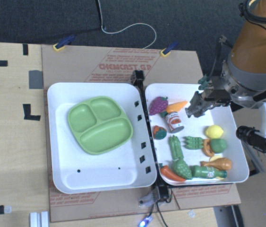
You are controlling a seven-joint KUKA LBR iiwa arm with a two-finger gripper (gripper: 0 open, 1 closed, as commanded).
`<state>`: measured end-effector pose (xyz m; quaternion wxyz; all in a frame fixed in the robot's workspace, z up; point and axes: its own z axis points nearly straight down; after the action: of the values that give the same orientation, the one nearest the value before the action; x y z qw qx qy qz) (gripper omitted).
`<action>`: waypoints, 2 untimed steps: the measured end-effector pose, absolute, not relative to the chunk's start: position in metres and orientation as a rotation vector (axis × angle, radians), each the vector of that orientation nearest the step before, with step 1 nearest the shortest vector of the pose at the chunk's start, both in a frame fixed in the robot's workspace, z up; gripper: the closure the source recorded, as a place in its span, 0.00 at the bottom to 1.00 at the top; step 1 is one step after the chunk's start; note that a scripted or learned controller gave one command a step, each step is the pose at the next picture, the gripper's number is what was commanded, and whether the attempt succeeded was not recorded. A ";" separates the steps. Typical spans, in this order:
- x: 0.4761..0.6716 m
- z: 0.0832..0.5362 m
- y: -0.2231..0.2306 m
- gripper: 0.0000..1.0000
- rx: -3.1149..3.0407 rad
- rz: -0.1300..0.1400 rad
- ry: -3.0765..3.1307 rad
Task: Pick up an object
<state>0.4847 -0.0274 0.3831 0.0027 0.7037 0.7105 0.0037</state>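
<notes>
Reaching in from the right as a grey arm [246, 74] with an orange band, ending in a dark gripper [192, 110] over the far right part of the right bin [234, 126]. Cannot tell whether the jaws are spread or pressed together; too dark and too small against the white. Nothing seen pinched between them.

Lying just left of the gripper: an orange carrot [177, 106], touching or nearly touching a purple bunch of grapes [158, 104] by the bin's far left corner. Standing tilted just below the carrot: a small can [174, 121] with a red label. Resting left of the can, by the bin's left wall: a little red and green piece [159, 132].

Placed nearer the middle: a long green vegetable [175, 147] and a spiky green piece [194, 142] beside it. Sitting toward the right wall: a yellow lemon [214, 131], touching a round green fruit [219, 144] below it. Crowded along the near wall: a brown drumstick [220, 163], a green bottle [209, 173] and an orange pepper [169, 174].

Holding a green divided plate [99, 124]: the left bin [59, 141]. Set under both bins: a sheet of cardboard [118, 63] on the wooden tabletop [10, 141], clipped at the far edge by two blue and yellow clamps [64, 42].
</notes>
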 end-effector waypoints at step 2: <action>0.484 0.364 0.043 1.00 2.209 0.014 2.227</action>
<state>0.4844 0.0428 0.3636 0.0025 0.7043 0.7099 0.0045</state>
